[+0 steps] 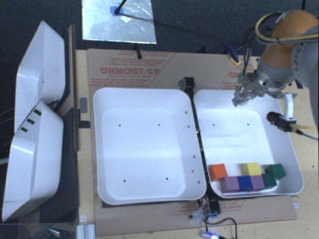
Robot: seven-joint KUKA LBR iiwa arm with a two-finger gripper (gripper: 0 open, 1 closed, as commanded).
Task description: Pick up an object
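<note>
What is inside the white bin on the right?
The right bin holds blocks crowded along its near edge: an orange block, a yellow block, a blue block, purple blocks and green blocks. Anything beneath them is hidden.

Desk: pale wood, carrying a cardboard sheet with red print.
Metal plate: shiny, at the top, with a blue bit on it.
White tubs: two, stacked at a tilt along the left edge.
Cables: at the near edge.
</note>
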